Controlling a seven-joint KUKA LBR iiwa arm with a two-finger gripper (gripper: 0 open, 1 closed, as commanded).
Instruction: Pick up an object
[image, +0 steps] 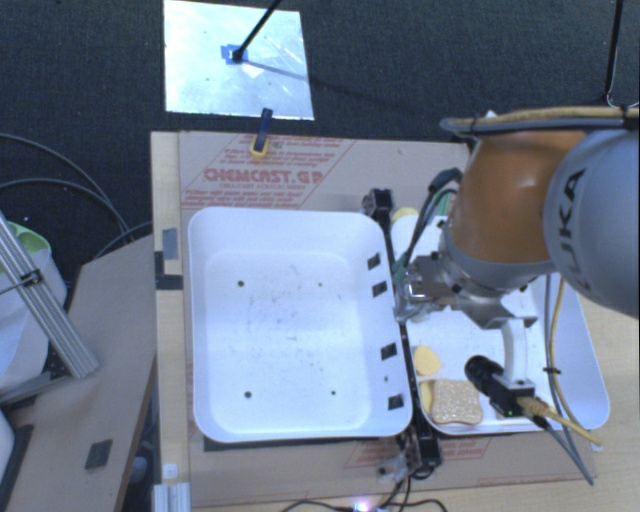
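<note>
Dark carpet is seen around a cardboard-covered worktop (270, 175), on which two shallow white bins are set side by side. The arm (520, 215) is reached in over one bin (590, 400), and most of that bin is covered by the grey and orange body. The second bin (290, 320) lies on the side of the end effector (432, 292) away from the arm's base, across the shared rims.

The end effector is hung low over the covered bin, close to the wall that divides the two bins. Whether it is released or clenched cannot be told, since its working end is hidden under the wrist, and nothing can be seen gripped in it.

Candidate objects are found in the same bin, on the camera side of the end effector: a small yellow round piece (427, 360) just beside it, and a tan, rough-surfaced pad (456, 401) a little further on, touching or nearly touching the yellow piece. A pale yellow item (404, 214) is glimpsed on the opposite side.

The step in hand is judged to be the approach, with no grasp yet confirmed. For the next move, one object must be centred under the end effector, closed on, and then lifted clear of the bin wall.
</note>
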